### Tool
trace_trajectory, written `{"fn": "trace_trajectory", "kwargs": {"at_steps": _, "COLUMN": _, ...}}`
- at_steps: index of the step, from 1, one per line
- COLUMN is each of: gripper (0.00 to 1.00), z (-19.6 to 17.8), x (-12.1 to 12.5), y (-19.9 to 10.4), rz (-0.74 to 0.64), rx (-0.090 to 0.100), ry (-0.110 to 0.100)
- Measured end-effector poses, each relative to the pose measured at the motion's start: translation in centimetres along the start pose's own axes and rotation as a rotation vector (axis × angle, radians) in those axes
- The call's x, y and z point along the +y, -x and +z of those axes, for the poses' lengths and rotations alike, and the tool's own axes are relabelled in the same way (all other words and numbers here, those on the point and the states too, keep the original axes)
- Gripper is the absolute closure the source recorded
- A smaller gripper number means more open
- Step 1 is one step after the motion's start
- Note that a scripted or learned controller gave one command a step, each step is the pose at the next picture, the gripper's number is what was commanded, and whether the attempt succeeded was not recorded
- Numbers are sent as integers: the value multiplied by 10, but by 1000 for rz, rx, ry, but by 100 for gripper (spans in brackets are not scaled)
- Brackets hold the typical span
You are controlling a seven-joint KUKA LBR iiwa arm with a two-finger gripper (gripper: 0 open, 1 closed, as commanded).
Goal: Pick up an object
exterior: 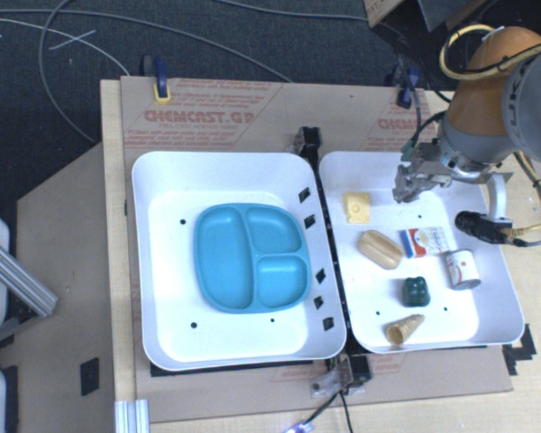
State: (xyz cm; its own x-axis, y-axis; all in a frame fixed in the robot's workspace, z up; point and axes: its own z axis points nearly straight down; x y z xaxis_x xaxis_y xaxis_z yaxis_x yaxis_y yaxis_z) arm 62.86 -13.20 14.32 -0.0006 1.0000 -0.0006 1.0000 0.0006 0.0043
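Pincer (408, 186) hovers over right bin (496, 327), near yellow block (358, 208), poised for pick; holds nothing; finger state: cannot tell.

A robotics lab: a board bench (207, 106) clamped (161, 78) down, loose cables (90, 25) on dark carpet, aluminium framing (13, 273) alongside.

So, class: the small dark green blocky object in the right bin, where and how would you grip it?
Probably from straight above, fingers closing across the small dark green blocky object at its middle. It sits alone on the floor of the right white bin, compact and squat, with bare space on every side, so the gripper could descend without touching the tan oval piece.
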Motion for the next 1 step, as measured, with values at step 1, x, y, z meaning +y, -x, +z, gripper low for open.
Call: {"fn": "trace_trajectory", "kwargs": {"at_steps": 1, "gripper": 100, "z": -55, "x": -7, "y": 6, "rz": 2, "rx": 0, "ry": 0}}
